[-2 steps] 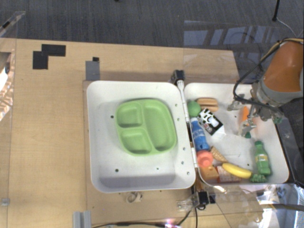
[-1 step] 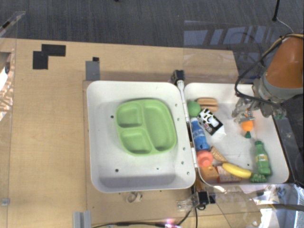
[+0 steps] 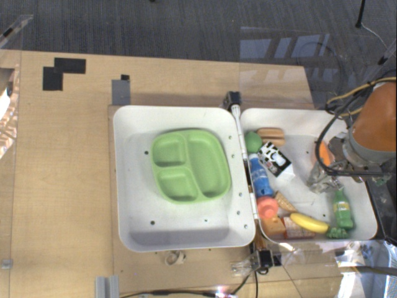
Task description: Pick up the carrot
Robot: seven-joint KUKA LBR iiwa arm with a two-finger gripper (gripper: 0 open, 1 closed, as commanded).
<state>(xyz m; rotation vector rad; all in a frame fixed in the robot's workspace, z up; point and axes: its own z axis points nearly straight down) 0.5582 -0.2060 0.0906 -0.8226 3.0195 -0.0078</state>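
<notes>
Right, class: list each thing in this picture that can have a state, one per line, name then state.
carrot: in the right bin, beside the gripper, partly hidden
gripper: low in the right bin
green tray: flat in the left bin, compartments bare
banana: lying flat
green bottle: lying down
blue bottle: lying along the bin's left wall

1. Left bin: holds a green divided tray, lying flat near its middle.
2. Right bin: gripper down inside, right of centre.
3. Carrot: an orange piece just above the gripper, partly hidden by the wrist.
4. Near wall: banana, green bottle to its right.
5. Left edge: blue bottle, black-and-white carton just beside it.
</notes>
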